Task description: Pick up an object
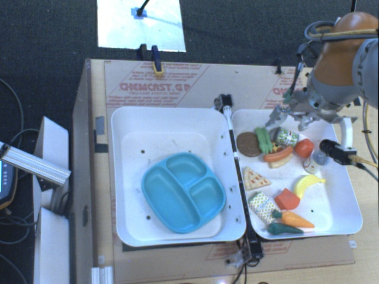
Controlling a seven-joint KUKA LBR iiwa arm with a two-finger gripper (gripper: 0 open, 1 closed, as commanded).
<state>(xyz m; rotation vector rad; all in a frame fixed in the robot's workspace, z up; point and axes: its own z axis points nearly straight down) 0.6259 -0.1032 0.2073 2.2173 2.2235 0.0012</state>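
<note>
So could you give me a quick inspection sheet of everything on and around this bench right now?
Surface: cardboard-covered bench bearing two white bins, left bin and right bin.
Job's things: right bin holds toy foods: brown cookie, hot dog, tomato, banana, pizza slice, carrot, small can.
Clutter: blue divided plate in left bin.
Grippers: end effector over the right bin's far side, near the can; nothing visibly held.
Cables: yellow cable on the arm; black cables at left.
Surroundings: dark carpet; white sheet beyond the bench.
</note>
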